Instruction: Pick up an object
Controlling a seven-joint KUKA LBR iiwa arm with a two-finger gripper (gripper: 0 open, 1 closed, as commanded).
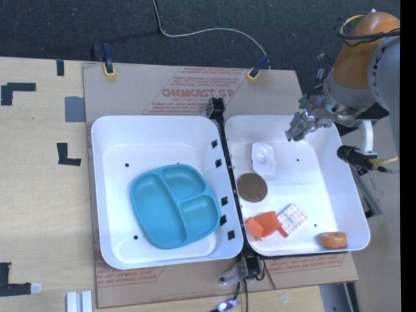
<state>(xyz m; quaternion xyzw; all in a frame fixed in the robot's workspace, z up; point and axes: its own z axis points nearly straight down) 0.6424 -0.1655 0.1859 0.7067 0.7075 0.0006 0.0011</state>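
Camera view looks down at a slant on two white bins set side by side on a cardboard sheet [195, 90] clamped to the bench. Inside the left bin [107, 132] a blue divided tray [174, 204] lies flat, a little turned, filling much of the floor. Over the far right corner of the right bin [354, 207] hangs the gripper [298, 130], with the grey arm and its orange band [361, 47] reaching in from the right; how the jaws stand I cannot tell, as the tip is small and blurred, and nothing shows between them. The things that could be picked up lie apart from it on the right bin's floor: a white object [262, 157] near the middle, a brown disc [251, 187] just beside it toward the near side, an orange-red block [264, 225] touching a small patterned packet [292, 218], and an orange-brown ring [334, 240] in the near right corner. A thin cable [214, 32] curves across the dark floor beyond the bench.
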